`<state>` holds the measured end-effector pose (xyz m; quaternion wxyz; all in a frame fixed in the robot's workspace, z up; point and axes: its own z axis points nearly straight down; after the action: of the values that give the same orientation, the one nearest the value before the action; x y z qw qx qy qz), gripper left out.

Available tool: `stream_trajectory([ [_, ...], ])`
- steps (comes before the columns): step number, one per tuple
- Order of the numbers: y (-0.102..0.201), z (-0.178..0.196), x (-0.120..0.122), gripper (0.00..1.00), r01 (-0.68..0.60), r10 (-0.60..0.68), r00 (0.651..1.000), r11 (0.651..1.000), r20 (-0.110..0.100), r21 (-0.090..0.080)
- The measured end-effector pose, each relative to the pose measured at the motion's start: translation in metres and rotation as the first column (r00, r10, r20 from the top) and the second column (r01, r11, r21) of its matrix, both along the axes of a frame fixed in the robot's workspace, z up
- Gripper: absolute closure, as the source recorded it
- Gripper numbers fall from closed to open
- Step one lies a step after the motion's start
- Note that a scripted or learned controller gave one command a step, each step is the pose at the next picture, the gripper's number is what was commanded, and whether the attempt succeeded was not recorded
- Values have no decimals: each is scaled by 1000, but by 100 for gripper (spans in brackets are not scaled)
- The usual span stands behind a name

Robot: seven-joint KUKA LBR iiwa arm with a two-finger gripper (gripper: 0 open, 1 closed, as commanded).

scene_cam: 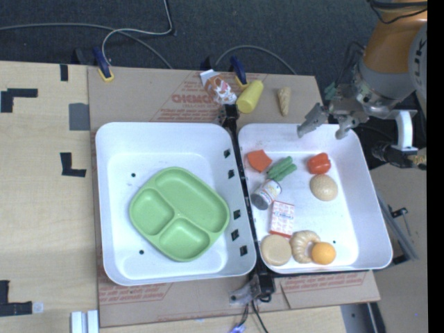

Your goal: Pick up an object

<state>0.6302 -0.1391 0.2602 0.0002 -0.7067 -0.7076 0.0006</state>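
Observation:
My gripper (326,126) hangs over the far right rim of the right bin (368,207), open, with nothing between its two dark fingers. In that bin lie an orange wedge (259,160), a green bean pod (280,167), a red pepper (318,163), a beige egg-like ball (323,187), a small can (265,193), a red-and-white packet (282,218), a round biscuit (276,249), a pastry (303,243) and an orange (322,253). The red pepper sits just below the fingers, apart from them.
The left bin (118,158) holds a green divided plate (180,214). Behind the bins on the cardboard lie a yellow bottle-like toy (250,96), a wrapped snack (219,87) and a small beige cone (284,100). Cables run across the back.

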Motion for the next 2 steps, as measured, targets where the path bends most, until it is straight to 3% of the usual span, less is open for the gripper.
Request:
stream_trajectory([
  [1,-80,-79,-12,0,2,-2,1000,1000,-3,-1],
  [2,-80,-173,20,0,-2,2,1000,1000,5,-2],
])
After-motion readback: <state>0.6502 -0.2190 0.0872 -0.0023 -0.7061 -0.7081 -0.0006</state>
